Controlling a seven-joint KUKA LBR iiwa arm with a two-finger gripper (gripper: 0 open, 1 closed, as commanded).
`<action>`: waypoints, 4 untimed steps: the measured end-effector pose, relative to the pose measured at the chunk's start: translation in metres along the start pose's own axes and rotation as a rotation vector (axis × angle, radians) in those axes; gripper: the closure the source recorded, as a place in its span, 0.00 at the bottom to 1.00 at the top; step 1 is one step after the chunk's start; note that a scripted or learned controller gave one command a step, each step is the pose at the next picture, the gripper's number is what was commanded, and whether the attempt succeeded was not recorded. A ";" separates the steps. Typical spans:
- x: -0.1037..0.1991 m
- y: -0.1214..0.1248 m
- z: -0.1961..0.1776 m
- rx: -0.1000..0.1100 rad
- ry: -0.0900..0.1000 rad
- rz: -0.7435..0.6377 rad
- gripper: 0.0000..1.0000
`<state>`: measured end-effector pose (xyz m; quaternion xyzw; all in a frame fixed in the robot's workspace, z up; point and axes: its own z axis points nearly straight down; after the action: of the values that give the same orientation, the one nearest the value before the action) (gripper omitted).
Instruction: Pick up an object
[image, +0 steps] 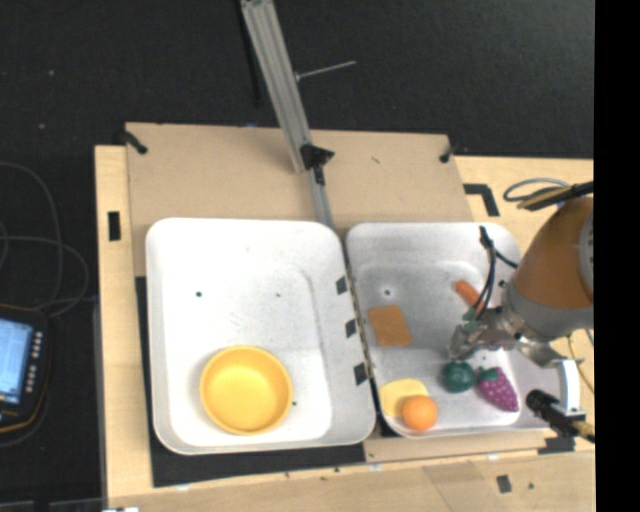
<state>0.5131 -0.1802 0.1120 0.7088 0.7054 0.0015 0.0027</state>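
In the right bin (420, 250) lie a tan square block (389, 326), an orange carrot-like piece (467, 292), a dark green round object (458, 377), a purple grape bunch (498, 389), an orange ball (419, 412) and a pale yellow piece (398, 391). My gripper (470, 345) hangs low in this bin, just above and touching close to the green object. Nothing shows between its fingers.
The left bin (240, 270) holds a yellow bowl (246, 389) at its front. A slanted metal pole (285, 90) rises behind the bins. The arm's orange band (553, 265) covers the right bin's right edge. A black screen device (15, 365) sits far left.
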 end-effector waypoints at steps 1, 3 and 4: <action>-0.007 0.000 -0.063 -0.002 -0.001 -0.006 1.00; -0.013 0.004 -0.156 -0.002 -0.001 -0.008 1.00; 0.041 0.011 -0.162 0.001 0.002 -0.013 1.00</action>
<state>0.5231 -0.1392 0.2742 0.7041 0.7101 0.0017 0.0015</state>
